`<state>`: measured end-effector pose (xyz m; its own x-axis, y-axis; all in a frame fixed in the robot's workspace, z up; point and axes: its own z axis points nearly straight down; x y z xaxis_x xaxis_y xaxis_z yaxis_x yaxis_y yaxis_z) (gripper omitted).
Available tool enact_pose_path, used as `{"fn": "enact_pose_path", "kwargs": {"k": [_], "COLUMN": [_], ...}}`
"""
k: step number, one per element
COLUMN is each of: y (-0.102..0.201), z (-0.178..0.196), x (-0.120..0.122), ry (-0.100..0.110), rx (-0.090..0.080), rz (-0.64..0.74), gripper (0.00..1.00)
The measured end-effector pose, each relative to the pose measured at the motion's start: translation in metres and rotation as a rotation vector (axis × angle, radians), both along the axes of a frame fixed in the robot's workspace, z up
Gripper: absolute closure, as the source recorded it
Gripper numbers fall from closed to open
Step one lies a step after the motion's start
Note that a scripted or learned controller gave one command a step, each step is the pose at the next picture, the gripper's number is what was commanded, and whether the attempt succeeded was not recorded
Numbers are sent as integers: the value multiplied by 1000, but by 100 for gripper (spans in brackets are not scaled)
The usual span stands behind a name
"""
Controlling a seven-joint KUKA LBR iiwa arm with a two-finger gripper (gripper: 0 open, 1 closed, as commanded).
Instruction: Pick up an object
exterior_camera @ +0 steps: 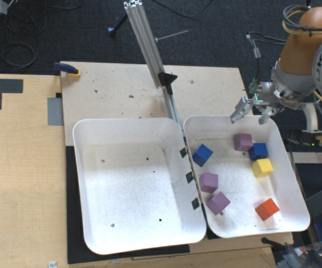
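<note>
The tool (254, 111) hung open and empty above the right bin's (295, 216) far rim, clear of the blocks; the nearest, a purple block (242, 142), lay just below it.

We note a dark carpeted floor (217, 21) strewn with black cables (15, 52). A pale wooden bench top (21, 166) carries grey patches (55, 111), and a speckled beige board (116, 91) lies behind. An aluminium strut (146, 38) rises at a slant.
</note>
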<state>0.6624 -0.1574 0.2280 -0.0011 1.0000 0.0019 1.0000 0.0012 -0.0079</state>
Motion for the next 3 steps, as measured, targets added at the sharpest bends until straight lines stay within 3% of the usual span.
{"fn": "enact_pose_path", "kwargs": {"k": [1, 2, 3], "y": [0, 3, 1], "z": [3, -62, -101], "x": [1, -2, -2], "ry": [-4, 1, -8], "rx": [-2, 0, -3], "rz": [3, 1, -1], "gripper": [0, 0, 0]}}
